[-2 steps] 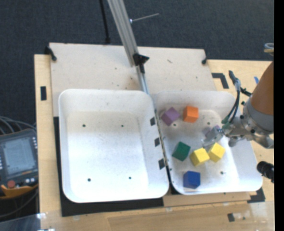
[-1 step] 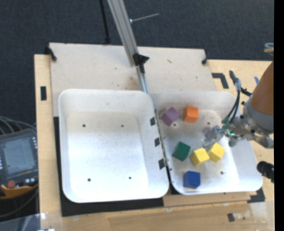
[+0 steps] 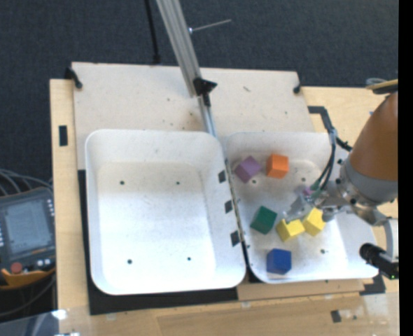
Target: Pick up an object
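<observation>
Robotics lab: teach pendant (image 3: 21,233), aluminium camera mast (image 3: 178,37), white bins (image 3: 157,208) on bench (image 3: 63,187).

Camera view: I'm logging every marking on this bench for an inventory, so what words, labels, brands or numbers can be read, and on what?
None can be read.
The handheld controller has a screen and buttons, but anything on them is too blurred to read.

The two shallow white plastic bins (image 3: 157,208) are looking smooth and speckled. The pale wooden bench (image 3: 63,187) and slanted ribbed metal rail (image 3: 178,37) are looking matt.
</observation>
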Motion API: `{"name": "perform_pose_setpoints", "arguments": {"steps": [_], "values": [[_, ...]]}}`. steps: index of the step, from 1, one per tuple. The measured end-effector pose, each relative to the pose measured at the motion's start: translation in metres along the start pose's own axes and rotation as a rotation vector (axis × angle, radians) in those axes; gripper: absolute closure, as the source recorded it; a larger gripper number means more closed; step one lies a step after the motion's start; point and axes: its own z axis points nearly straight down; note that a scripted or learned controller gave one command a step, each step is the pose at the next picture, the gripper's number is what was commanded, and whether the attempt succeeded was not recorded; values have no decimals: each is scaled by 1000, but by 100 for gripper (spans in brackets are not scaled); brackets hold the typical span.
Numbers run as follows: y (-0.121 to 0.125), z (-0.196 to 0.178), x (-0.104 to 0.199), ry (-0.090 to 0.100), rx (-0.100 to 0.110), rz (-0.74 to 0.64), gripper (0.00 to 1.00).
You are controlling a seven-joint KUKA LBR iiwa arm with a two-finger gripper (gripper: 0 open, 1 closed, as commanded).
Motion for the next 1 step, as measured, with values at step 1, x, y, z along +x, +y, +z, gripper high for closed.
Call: {"name": "perform_pose_setpoints", "arguments": {"steps": [1], "values": [[-3, 63, -1, 1, 3, 0, 0]]}}
